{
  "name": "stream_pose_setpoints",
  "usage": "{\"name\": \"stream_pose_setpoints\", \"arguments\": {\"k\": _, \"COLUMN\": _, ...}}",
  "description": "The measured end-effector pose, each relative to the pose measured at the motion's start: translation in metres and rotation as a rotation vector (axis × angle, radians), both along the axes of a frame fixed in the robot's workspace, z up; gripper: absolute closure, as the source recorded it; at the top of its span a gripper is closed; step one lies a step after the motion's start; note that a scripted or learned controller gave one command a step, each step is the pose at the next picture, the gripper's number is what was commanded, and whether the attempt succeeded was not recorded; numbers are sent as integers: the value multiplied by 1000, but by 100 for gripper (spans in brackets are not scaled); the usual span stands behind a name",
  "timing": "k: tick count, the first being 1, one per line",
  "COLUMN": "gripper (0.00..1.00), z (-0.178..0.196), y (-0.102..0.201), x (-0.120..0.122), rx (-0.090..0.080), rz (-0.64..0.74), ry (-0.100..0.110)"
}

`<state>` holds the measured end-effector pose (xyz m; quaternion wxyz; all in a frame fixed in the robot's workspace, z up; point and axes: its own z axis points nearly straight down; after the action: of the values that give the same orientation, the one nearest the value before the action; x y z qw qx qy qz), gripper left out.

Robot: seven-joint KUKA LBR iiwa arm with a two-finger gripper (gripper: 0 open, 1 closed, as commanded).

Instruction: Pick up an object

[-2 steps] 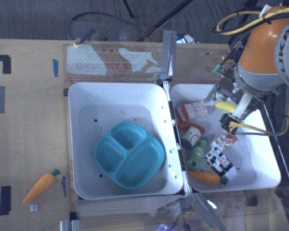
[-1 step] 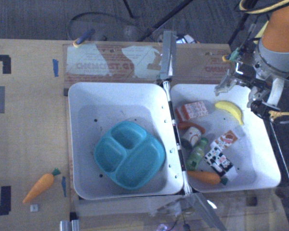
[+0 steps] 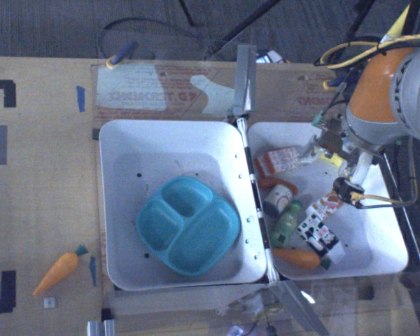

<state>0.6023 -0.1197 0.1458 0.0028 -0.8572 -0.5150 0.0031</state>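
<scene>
Left bin (image 3: 119,152): smooth white plastic, shallow, rounded corners. Holds one teal tray (image 3: 189,224), glossy moulded plastic, three compartments, sitting flat near centre.

Right bin (image 3: 388,247), same white plastic, holds the clutter:
- red and white carton (image 3: 278,159), boxy, print too small to read
- small round cup (image 3: 278,196) just below it, pale lid, reddish rim behind
- green bottle (image 3: 285,228), translucent plastic, lying tilted by the divider wall
- black and white checkered box (image 3: 318,234), lying at a slant, orange-red end toward the arm; lettering not legible
- orange carrot (image 3: 299,258), smooth toy-like plastic, lying along the front wall

Second carrot (image 3: 56,272) with green top lies outside the bins on the cardboard-covered bench (image 3: 42,187), front left. Faint red printing on the cardboard (image 3: 143,96) behind the left bin, can't read it.

Gripper (image 3: 336,145) hangs over the back right part of the right bin, near the carton and above the checkered box. Metal wrist hardware and cabling clutter it; can't tell how far the fingers are apart. Nothing visibly held.
</scene>
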Motion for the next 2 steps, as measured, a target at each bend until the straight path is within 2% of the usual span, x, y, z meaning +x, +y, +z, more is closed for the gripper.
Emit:
{"name": "stream_pose_setpoints", "arguments": {"k": 1, "gripper": 0, "z": -57, "y": -66, "x": -2, "rx": 2, "rz": 85, "ry": -1}}
{"name": "stream_pose_setpoints", "arguments": {"k": 2, "gripper": 100, "z": -51, "y": -67, "x": -4, "rx": 4, "rz": 81, "ry": 4}}
